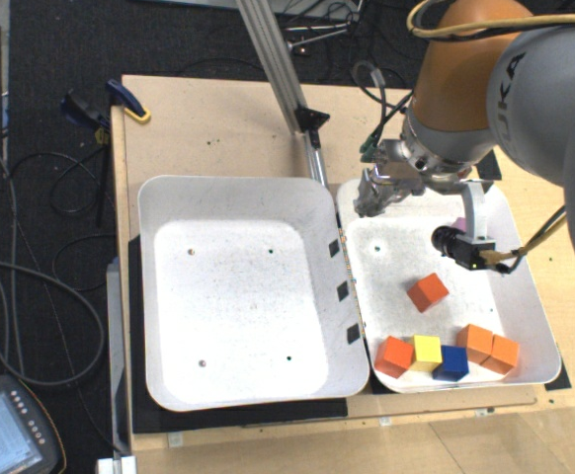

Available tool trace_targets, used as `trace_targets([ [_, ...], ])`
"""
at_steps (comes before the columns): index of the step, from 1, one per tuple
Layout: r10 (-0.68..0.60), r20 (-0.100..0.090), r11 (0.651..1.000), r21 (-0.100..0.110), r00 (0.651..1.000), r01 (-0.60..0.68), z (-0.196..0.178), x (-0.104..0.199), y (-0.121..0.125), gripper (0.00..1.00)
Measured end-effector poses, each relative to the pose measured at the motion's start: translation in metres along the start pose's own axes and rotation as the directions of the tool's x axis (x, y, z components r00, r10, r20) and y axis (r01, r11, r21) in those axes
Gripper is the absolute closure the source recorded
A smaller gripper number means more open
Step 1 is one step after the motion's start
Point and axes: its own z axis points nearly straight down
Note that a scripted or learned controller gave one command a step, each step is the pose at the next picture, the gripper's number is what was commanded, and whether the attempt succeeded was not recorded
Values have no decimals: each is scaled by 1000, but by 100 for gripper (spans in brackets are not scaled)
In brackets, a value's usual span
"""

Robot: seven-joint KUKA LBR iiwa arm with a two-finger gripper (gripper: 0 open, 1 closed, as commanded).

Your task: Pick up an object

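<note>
Camera view: a fixed lens above the bench is looking down at a slant on two shallow white bins sitting side by side.
Arm: the grey KUKA arm (525, 77), with its orange band, is reaching in from the upper right of the frame and hanging over the upper part of the right bin (539, 339).
Gripper: the gripper (371, 197) is sitting at the upper left corner of the right bin, just beside the divide between the bins; its state cannot be told from this angle, and no block is showing in its grasp.
Lone block: an orange block (427, 291) is lying by itself at mid-bin, tilted, well below the gripper and apart from the others.
Cluster: five blocks are crowding the lower edge of the right bin, with an orange-red block (395, 355) at the left, a yellow block (427, 351) just beside it, a blue block (452, 362) next along, and two more orange blocks (491, 348) at the right.
Left bin: the left bin (159, 294) is filling the centre-left of the frame, its floor speckled.
Bench: the wooden bench (218, 126) is bearing both bins; a metal strut (273, 52) is slanting down from the top centre toward the bins.
</note>
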Motion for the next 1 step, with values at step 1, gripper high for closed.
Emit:
trace_targets([
  [1, 0, 0, 1000, 3, 1000, 0, 13, 61, 2, 100],
])
